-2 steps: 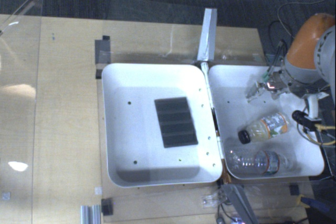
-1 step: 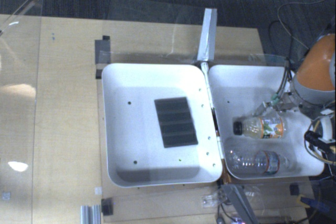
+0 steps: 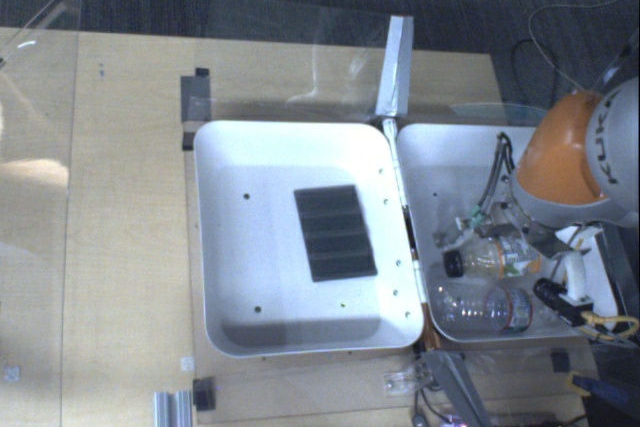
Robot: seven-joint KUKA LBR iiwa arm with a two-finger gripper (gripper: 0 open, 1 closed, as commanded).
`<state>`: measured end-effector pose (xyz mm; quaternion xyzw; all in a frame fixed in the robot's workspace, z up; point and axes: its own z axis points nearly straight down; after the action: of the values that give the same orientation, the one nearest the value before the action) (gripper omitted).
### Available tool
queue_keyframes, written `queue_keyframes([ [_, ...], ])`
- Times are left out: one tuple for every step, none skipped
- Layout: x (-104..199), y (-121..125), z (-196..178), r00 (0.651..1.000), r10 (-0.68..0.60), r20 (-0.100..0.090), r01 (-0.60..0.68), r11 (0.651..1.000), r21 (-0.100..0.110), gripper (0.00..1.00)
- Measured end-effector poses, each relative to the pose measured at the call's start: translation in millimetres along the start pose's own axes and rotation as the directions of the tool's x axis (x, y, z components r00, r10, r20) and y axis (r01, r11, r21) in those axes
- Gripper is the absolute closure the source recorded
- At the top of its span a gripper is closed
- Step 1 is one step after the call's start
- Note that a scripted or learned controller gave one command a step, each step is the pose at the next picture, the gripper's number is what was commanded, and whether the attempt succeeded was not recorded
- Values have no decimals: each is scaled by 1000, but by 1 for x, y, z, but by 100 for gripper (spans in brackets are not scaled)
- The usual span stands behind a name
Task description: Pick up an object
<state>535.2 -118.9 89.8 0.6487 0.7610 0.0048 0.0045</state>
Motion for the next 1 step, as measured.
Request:
queue_keyframes([
  [30,65,-96,1000,-32,0,32,999,6,0],
])
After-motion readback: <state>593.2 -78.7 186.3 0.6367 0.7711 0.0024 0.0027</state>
